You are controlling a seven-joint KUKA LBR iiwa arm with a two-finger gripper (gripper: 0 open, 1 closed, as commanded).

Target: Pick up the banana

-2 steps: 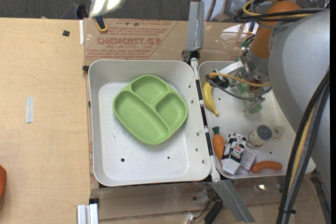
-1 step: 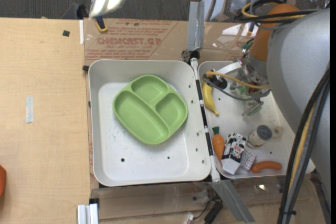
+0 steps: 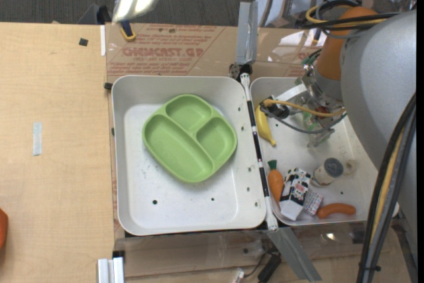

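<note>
The banana (image 3: 265, 130) lies against the left wall of the right bin (image 3: 295, 154). The tool (image 3: 317, 130) is near it; open or closed cannot be determined.

We count two white bins, a left bin (image 3: 165, 203) and a right bin (image 3: 356, 190), one green divided plate (image 3: 190, 137), one banana (image 3: 265, 129), one carrot (image 3: 274, 183), one cow-patterned carton (image 3: 297, 185), one round tin (image 3: 329, 169) and one orange sausage-shaped piece (image 3: 336, 211)

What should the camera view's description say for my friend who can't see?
A yellow banana lies by the left wall of the right bin, with the grey robot arm above that bin. A carrot and carton share it; the left bin holds a green plate.
</note>
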